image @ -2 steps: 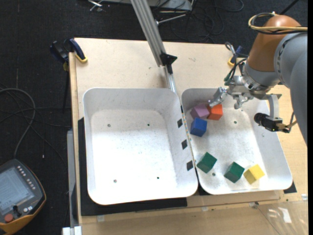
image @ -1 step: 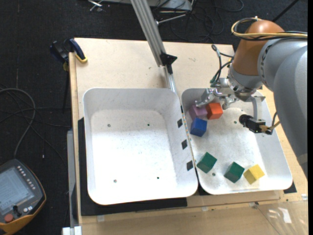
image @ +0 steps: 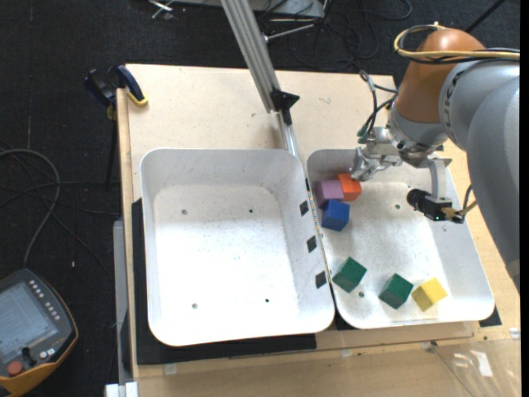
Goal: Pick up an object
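Note:
The right bin (image: 430,251) holds several small blocks. A purple block (image: 331,191), an orange block (image: 350,188) and a blue block (image: 335,214) cluster near its back left corner. Two green blocks (image: 350,274) (image: 396,290) and a yellow block (image: 429,294) lie along its front. My gripper (image: 364,170) hangs low over the back of this bin, right above and just behind the orange block. Its tips sit close to that block, and I cannot tell whether they touch it.
The left bin (image: 223,246) stands beside the right one, sharing a middle wall. A slanted metal rail (image: 252,44) crosses the back of the bench. A clamp (image: 124,85) lies at the bench's back left corner. A pendant (image: 29,329) rests on the floor.

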Motion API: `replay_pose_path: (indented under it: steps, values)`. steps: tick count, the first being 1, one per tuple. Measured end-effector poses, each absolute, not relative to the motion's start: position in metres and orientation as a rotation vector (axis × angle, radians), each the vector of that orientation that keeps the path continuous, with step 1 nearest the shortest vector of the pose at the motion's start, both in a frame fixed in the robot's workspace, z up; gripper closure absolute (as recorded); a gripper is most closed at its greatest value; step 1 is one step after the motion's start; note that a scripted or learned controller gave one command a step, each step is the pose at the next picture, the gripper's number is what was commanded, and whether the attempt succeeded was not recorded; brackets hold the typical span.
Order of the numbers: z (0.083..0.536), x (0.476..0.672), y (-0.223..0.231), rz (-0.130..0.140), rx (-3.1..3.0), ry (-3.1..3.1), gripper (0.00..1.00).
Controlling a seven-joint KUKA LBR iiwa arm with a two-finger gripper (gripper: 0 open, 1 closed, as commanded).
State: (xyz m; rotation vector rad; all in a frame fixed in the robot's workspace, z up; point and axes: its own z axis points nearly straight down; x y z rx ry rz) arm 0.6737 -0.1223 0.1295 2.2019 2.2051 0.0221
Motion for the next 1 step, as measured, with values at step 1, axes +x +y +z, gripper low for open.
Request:
replay_pose_path:
  steps: [1]
  values:
    - [0.128,0.6733,-0.1213,0.021,2.203,2.208,0.0]
